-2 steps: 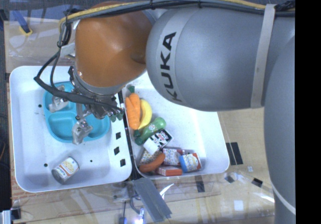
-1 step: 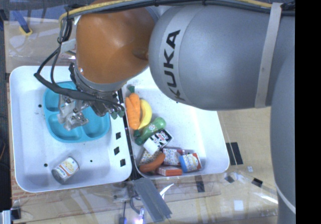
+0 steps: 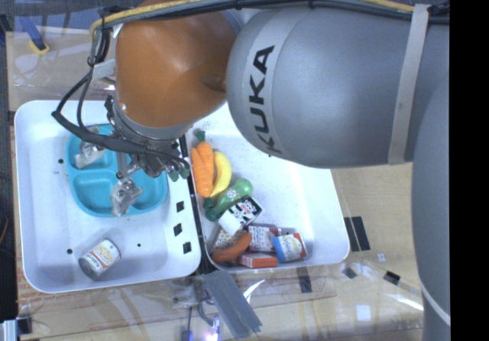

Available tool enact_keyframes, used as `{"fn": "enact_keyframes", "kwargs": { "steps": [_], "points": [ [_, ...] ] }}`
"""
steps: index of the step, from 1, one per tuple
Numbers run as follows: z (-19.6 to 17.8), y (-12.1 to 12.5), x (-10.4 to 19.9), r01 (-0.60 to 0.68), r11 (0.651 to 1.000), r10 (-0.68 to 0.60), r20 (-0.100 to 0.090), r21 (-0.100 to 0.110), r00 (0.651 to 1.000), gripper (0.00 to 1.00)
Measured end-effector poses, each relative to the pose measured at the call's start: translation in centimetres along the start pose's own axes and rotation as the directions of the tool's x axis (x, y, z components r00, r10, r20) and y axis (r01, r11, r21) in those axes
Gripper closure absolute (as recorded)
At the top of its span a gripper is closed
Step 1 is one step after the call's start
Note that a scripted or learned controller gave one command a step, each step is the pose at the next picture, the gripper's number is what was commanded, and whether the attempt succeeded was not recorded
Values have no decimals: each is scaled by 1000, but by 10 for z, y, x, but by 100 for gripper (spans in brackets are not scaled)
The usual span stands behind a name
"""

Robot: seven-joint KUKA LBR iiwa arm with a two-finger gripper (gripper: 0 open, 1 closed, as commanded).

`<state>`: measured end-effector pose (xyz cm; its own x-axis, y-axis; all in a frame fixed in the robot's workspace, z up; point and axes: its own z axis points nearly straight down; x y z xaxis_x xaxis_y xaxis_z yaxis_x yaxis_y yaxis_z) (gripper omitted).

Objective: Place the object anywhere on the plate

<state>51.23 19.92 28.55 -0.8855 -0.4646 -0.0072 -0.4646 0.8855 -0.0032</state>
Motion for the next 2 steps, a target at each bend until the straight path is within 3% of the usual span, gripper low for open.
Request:
{"fn": "enact_keyframes", "kwargs": {
  "steps": [1,2],
  "points": [
    [-11,0,-1,3,1000,-3,3,1,1000,100],
    [-11,0,-1,3,1000,-3,2,1,1000,0]
  ]
}}
